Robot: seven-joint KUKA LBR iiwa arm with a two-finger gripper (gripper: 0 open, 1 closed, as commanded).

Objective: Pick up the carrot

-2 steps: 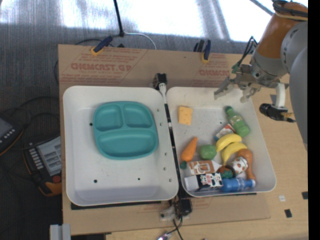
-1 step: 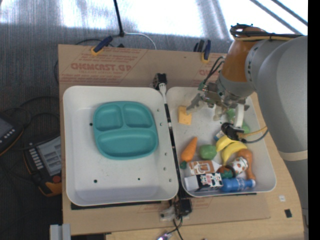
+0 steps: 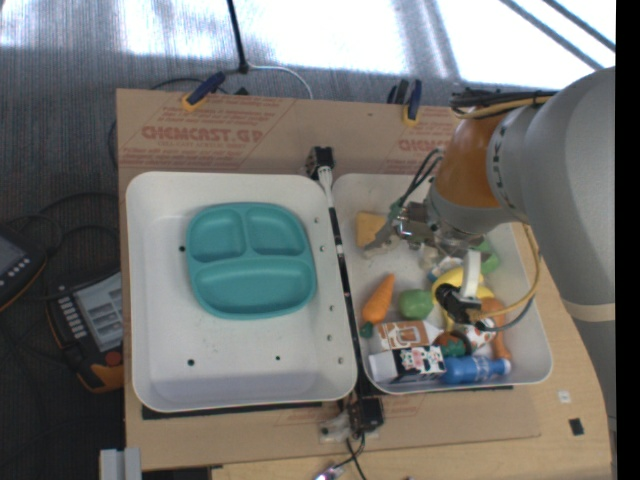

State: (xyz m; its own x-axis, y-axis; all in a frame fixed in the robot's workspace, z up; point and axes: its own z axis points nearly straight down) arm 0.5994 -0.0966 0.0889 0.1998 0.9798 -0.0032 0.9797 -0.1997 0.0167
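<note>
Approach step. Jaws hover in right bin [image 3: 545, 353], far of carrot [image 3: 378, 298], beside yellow wedge [image 3: 371, 229]; apart or together, cannot tell. Next: shift near, descend on carrot.

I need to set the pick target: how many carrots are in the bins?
1. The carrot lies in the right bin near its left wall, beside a green toy. The arm covers part of that bin, so another may be hidden.
</note>
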